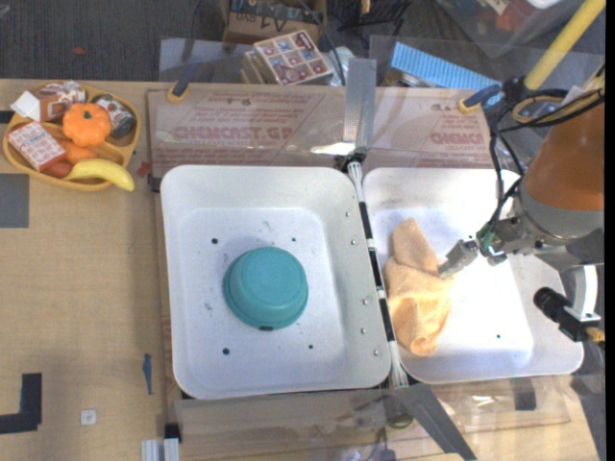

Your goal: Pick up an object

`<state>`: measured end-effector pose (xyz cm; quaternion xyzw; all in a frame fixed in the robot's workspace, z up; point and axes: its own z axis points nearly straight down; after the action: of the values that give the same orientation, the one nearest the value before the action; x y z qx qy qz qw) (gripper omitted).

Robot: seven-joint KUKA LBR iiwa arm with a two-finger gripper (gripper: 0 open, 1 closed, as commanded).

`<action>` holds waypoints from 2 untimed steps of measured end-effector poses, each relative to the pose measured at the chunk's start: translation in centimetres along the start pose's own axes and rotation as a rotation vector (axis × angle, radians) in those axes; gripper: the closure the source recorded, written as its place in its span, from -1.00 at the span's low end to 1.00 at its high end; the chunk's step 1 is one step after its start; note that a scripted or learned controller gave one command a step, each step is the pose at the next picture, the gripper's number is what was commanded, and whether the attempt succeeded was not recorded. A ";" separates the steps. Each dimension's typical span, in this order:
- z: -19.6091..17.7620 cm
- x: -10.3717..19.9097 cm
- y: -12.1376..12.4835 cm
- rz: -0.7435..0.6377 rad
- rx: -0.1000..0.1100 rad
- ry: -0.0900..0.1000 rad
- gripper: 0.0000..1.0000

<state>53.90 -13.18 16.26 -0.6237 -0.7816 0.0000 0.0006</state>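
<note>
Cloth (415, 286), a soft crumpled rag of pale orange-yellow, lies bunched against the left wall of the right bin (553, 353), its lower part folded into a thick lump and its upper part spread flatter; the gripper (452, 262) reaches in from the right and its tip meets the rag's right edge about midway up, though whether the fingers are parted or closed on the fabric cannot be told; the left bin (183, 209) holds a teal bowl (266, 287) turned upside down near its middle; farther off, at the bench's far left corner, a yellow dish (24, 157) carries toy food, among it a banana (101, 172) and a small pumpkin (86, 124).
</note>
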 end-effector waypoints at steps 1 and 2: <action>7.0 1.2 7.6 0.069 -0.016 -0.007 -1.00; 5.9 1.2 7.7 0.071 -0.022 -0.006 1.00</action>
<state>61.14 -10.30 10.36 -0.6511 -0.7589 -0.0067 -0.0084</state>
